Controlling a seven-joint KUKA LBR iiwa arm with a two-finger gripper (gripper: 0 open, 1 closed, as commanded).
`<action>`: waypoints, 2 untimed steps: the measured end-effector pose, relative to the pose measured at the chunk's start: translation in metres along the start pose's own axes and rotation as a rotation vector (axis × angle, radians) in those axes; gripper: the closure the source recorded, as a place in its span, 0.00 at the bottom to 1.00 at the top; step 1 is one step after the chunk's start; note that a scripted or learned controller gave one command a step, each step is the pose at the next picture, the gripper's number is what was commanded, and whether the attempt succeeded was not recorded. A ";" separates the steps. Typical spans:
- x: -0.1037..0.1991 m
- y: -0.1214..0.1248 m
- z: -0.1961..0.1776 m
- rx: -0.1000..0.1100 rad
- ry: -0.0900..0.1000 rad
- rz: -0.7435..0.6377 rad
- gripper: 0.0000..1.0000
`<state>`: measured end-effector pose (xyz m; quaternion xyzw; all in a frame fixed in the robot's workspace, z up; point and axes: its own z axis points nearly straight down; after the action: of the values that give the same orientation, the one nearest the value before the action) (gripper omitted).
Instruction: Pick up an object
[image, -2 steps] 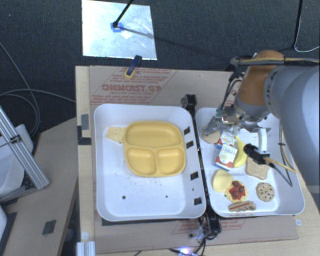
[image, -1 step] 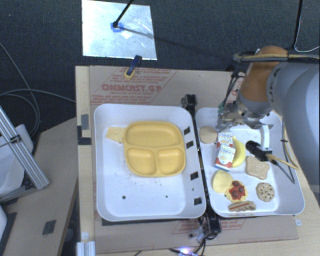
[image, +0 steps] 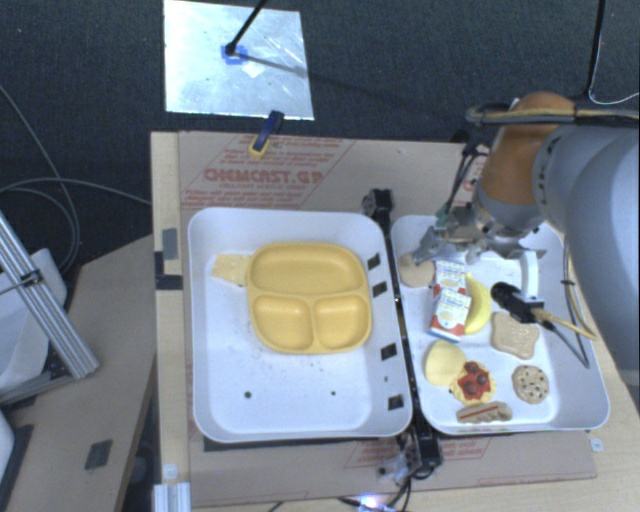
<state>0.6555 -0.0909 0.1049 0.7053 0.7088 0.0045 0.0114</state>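
Gripper (image: 448, 240) low over the far-left part of the right bin (image: 592, 402); how wide it is open, can't tell.
Right bin, near to far: hot dog (image: 485, 411) at the near wall, then pizza slice (image: 472, 380) with cookie (image: 530, 383) to its right, yellow round piece (image: 445, 362), toast (image: 514, 337), carton (image: 451, 300) touching banana (image: 479, 306), tan disc (image: 414, 270) just beside the gripper. Nothing visibly in its grasp. Left bin (image: 215, 400): yellow divided plate (image: 306, 297) in the middle, pale slice (image: 230, 267) touching its far-left corner.
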 end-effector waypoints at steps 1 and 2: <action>0.003 0.000 0.014 0.009 0.004 0.000 0.00; 0.006 -0.004 0.013 0.001 0.002 0.002 0.00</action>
<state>0.6514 -0.0855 0.0921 0.7060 0.7081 0.0049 0.0107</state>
